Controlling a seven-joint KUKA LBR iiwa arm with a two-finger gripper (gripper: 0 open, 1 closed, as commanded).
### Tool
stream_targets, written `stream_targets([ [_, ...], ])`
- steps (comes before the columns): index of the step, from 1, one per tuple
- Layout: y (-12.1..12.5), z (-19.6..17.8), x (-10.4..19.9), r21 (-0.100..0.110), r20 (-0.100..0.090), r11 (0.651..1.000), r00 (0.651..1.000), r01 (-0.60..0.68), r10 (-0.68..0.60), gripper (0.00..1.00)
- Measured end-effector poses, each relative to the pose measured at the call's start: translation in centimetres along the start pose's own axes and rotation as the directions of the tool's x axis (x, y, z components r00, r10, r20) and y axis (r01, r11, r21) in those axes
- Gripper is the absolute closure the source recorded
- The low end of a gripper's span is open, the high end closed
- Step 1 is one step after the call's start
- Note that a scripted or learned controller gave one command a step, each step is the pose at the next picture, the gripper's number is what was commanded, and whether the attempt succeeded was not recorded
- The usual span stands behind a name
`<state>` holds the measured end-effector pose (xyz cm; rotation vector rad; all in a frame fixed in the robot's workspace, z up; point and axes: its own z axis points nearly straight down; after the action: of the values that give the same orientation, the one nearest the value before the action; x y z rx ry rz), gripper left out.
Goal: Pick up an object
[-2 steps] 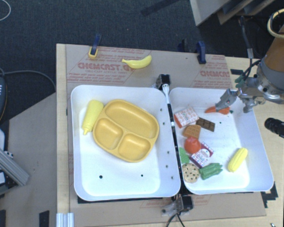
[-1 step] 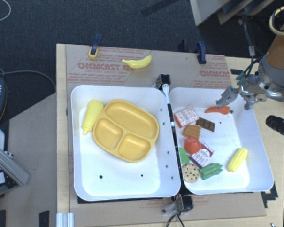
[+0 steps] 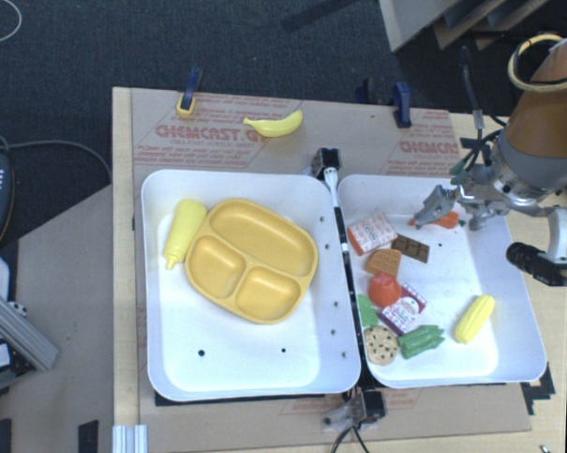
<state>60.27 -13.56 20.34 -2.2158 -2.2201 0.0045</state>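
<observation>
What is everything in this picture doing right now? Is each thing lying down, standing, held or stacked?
Gripper: low over the right bin, an orange piece at its tip; hold unclear.
Divided plate: flat, right side up, in the left bin.
Yellow bottle: lying beside the plate.
Banana: lying on the board behind the bins.
Corn: lying alone in the right bin.
Cookie: flat, at the pile's near end.

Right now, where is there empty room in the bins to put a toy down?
Bare floor lies in the left bin below the yellow divided plate, along its front edge. In the right bin, a free patch sits between the chocolate bar and the corn cob. It is crowded around the cookie and tomato.
</observation>
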Motion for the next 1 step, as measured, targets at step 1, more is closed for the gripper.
stream_targets([
  [1,-0.12,4.31,-0.27,0.0,0.0,1.0,1.0,-0.002,0.002,0.0],
])
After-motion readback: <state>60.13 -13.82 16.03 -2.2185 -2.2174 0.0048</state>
